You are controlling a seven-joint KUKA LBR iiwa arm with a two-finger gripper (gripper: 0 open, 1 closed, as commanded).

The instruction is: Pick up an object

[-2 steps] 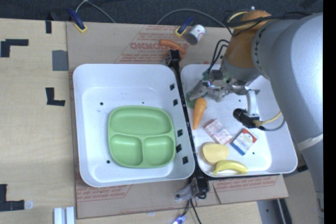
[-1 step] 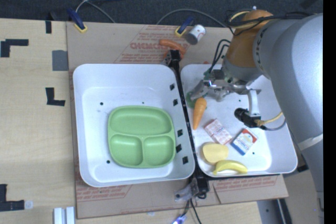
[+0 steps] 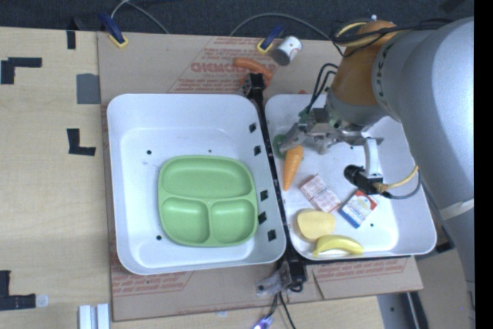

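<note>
The end effector is hovering in the right bin just above the carrot; whether it is open, I cannot tell.

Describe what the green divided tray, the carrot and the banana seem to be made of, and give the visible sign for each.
Green divided tray: probably moulded plastic, matte, one even colour with soft rounded compartments.
Carrot: likely a plastic toy, its orange flat and uniform.
Banana: likely plastic too, smooth and evenly yellow with no blemishes.
All three are judged by look alone.
</note>
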